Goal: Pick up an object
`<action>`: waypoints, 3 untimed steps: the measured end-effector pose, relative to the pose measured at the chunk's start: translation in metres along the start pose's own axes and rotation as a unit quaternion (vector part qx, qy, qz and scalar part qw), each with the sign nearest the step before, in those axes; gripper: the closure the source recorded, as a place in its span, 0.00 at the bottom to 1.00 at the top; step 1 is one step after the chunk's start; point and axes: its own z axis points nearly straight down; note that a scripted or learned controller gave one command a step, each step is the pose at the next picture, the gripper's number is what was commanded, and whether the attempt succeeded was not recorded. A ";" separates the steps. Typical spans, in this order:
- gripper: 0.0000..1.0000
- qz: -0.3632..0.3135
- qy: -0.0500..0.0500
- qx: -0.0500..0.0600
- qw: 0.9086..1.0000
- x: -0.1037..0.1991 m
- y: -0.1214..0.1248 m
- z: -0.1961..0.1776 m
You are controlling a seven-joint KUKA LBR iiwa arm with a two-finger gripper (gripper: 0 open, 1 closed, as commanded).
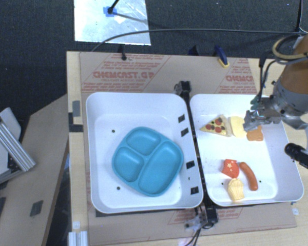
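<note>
Orange piece (255, 135): lay in the right bin (292, 188), upper right of the frame, directly under the gripper (255, 118); grasp could not be told. Just left: pale yellow piece (237, 126), then pizza slice (217, 125). Lower in the bin: red piece (230, 168), sausage (248, 175), corn (235, 189). Left bin (100, 104): blue divided plate (147, 160).

The pincer (253, 121) covers part of an orange piece (255, 135) and a pale yellow piece (237, 126); the arm (297, 81) is cut by the right edge.
</note>
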 end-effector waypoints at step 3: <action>1.00 -0.001 0.001 0.000 1.000 0.163 0.018 0.002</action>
